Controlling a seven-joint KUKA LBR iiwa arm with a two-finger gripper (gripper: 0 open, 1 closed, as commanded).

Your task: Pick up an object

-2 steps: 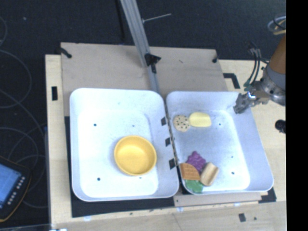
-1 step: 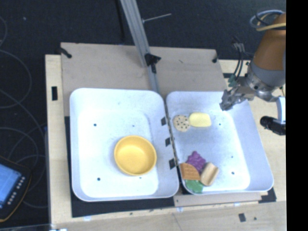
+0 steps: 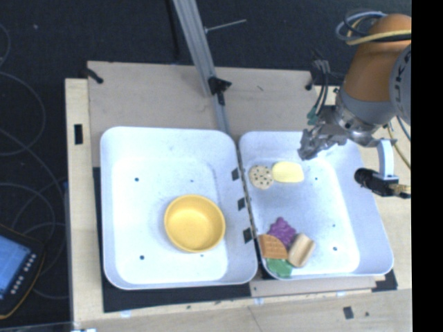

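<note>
On the bench, at its far left edge, a small dark slot-like mark sits beside the left bin. Off the bench's near left corner, a handheld pendant with a lit blue screen lies on the dark floor; nothing on the screen can be read.

Within the left bin, a yellow bowl stands upright near the near edge, closer to the right wall than to the left. A few small dark dots mark the bin's floor; no writing or brand shows on bin or bowl.

A grey metal strut runs from the far edge of the bench down to the seam where the two bins meet, with a black clamp on it.

Along the left wall of the right bin, a round speckled cookie-like piece touches a pale yellow oval piece. At the near left corner a cluster lies packed together: a purple grape bunch, an orange-brown waffle-like piece, a tan bread-like roll and a green piece partly under them. None carries a readable label.

Above the far edge of the right bin, the gripper hangs just beyond the pale yellow piece, apart from it; whether it is parted or closed cannot be told, and nothing is seen in it.
</note>
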